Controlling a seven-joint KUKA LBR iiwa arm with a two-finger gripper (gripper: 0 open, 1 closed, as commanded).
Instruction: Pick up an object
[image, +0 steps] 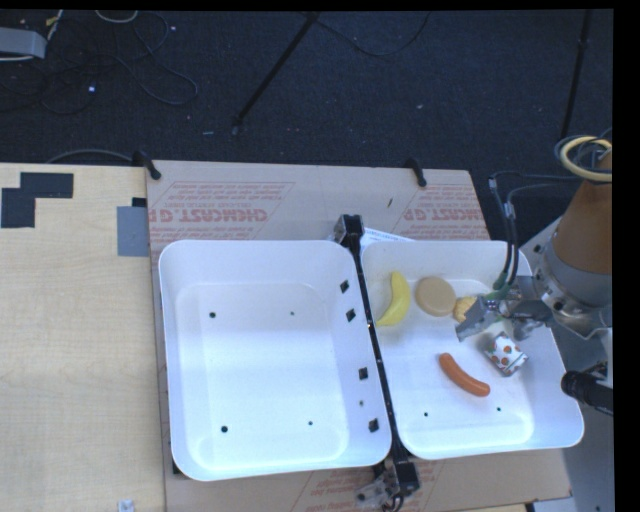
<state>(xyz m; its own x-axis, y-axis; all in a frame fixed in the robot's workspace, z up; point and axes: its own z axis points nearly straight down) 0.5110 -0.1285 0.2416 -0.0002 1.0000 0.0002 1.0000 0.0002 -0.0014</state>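
Hovering with my jaws (492, 318) low in right bin (560, 425), right of frame centre; width of jaws I cannot tell. Sausage (464, 375) lies just below-left: probably light, firm, smooth, may roll. Best hold across its middle. Banana (396, 300), round biscuit (435, 296) near.

We see two shallow white bins, left bin (190, 290) and right bin (545, 430). Right one holds a yellow banana (397, 299), round tan cookie (435, 295), orange sausage (464, 375), small white spotted cup (505, 354). Grey two-finger gripper (487, 315) sits low beside the cup.
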